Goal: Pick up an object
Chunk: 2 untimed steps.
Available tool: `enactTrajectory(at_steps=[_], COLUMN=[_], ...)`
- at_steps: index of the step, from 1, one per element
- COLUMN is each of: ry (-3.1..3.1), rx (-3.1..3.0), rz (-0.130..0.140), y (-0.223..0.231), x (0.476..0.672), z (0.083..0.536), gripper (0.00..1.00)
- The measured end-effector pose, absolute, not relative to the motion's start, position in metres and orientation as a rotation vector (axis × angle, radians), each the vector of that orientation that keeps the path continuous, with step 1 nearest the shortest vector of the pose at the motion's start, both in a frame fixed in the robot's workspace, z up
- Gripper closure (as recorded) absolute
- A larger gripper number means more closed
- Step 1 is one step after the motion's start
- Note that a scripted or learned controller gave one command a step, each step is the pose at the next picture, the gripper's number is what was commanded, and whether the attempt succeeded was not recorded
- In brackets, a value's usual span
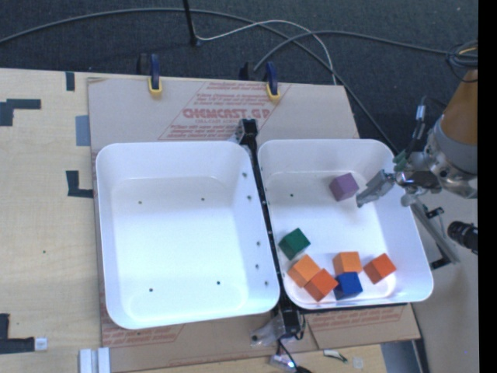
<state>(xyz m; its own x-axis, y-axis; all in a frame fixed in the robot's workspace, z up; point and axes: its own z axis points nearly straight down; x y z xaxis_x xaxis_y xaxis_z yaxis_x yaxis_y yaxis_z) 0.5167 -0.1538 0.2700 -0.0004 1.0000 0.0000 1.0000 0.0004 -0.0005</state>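
Note:
My gripper [390, 193] hovers over the right side of the right bin [311, 155], open, with nothing between its fingers. Its left finger [373, 189] points at a purple block [343, 186] lying just to its left, apart from it. A green block [294, 242] rests near the bin's left wall. Along the front wall sit several orange blocks [304, 270] and a blue block [349, 284], packed close together.
The left bin [105, 208] stands beside the right one, with a black divider [260, 200] between them. Both bins rest on cardboard [217, 111] held by two clamps. Cables run across the dark floor behind.

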Motion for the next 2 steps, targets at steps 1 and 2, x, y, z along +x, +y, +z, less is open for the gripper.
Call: enactTrajectory(at_steps=[1,2], ry=[-2.17,-2.275], rx=[-2.271,-2.166], rz=[-0.001,0.001], y=[-0.087,-0.075], x=[0.506,0.522], z=[0.273,0.267], gripper=[0.0,0.0])
